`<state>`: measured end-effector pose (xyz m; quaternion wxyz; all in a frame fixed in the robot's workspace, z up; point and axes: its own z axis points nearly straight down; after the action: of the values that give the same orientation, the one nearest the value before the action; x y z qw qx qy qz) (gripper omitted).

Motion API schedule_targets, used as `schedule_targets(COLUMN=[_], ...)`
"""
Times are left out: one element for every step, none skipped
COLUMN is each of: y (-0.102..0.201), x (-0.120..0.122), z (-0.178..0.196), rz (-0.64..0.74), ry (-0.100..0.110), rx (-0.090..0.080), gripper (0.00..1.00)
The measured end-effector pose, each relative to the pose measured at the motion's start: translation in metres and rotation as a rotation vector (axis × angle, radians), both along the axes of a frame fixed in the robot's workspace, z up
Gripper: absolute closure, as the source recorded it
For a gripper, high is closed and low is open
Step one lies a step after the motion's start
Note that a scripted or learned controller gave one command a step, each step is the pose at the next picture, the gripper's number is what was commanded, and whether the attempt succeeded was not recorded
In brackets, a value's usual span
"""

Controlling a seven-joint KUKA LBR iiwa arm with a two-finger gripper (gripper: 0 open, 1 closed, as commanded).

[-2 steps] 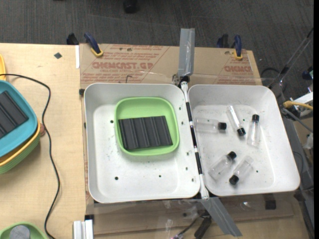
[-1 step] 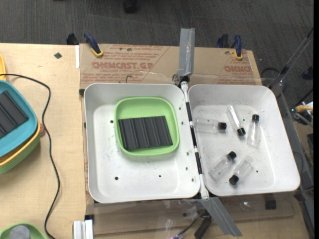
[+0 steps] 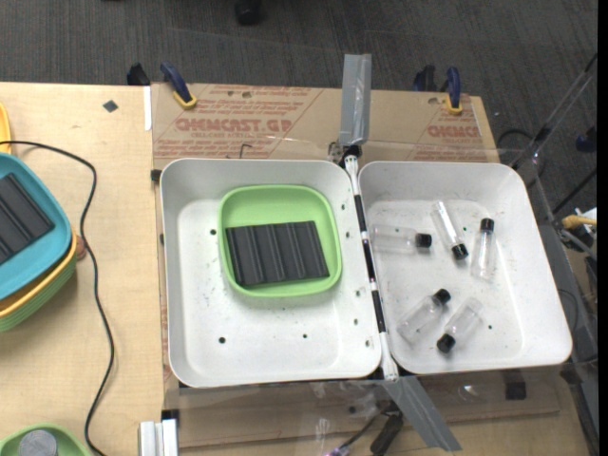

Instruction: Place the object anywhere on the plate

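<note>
A green square plate [image 3: 279, 245] lies in the left white bin [image 3: 190, 302], with a dark ribbed insert [image 3: 277, 253] on its floor. Several clear plastic vials with black caps lie scattered in the right white bin [image 3: 532, 255]: one [image 3: 399, 241] near its left wall, one [image 3: 447, 228] and another [image 3: 484, 245] towards the back, and two [image 3: 423, 315] [image 3: 459, 327] at the front.
A stack of teal and green trays [image 3: 28, 245] sits at the far left of the bench, with a black cable [image 3: 95, 283] running past it. Blue and yellow clamps [image 3: 177, 84] [image 3: 452, 91] hold the cardboard behind the bins.
</note>
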<state>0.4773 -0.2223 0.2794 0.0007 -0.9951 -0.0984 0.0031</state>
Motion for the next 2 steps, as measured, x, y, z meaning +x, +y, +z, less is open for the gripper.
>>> schedule_targets(y=[0.000, 0.000], x=[0.000, 0.000], z=[-0.020, 0.022], rz=[0.000, 0.007], ry=[0.001, -0.002], rx=[0.001, -0.001], gripper=[0.00, 0.00])
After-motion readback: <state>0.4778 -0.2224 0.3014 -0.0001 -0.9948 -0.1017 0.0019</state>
